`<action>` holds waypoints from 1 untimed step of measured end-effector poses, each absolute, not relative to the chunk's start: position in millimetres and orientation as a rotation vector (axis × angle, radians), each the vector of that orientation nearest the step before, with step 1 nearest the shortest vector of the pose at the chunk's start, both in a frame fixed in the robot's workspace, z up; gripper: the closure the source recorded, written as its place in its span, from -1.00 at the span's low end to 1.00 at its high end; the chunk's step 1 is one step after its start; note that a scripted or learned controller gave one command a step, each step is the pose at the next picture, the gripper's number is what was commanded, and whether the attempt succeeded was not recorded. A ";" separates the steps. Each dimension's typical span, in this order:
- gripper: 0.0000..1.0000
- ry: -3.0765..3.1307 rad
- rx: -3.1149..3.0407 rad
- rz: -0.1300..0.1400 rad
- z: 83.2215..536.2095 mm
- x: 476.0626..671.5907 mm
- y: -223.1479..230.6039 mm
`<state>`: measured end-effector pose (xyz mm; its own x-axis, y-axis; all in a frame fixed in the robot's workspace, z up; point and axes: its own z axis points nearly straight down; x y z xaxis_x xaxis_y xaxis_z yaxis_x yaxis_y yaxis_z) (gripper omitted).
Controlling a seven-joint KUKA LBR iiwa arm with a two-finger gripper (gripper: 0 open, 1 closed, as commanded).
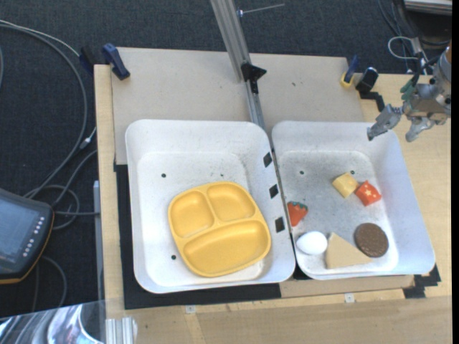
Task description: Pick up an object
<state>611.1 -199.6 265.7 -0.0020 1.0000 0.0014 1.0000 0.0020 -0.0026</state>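
The nearest candidates for picking are the small pale-yellow block and the small red-orange block, which touch each other or nearly so in the upper middle of the right-hand shallow white bin. From them the pincer lies up and to the right, over the bin's far right rim, its two grey fingers spread apart with nothing between them. So the coming move runs down and leftward into the bin, by my reading. Neither block shows a clear long axis.

Further from the yellow block, toward the bin's near edge, lie a round dark-brown disc, a tan wedge and a white egg-shaped piece; a red strawberry-like toy sits by the left wall. Beyond, the left-hand white bin holds a yellow divided plastic plate on the bench.
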 end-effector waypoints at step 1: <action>-1.00 -2.222 -2.217 0.002 265.7 611.1 -199.6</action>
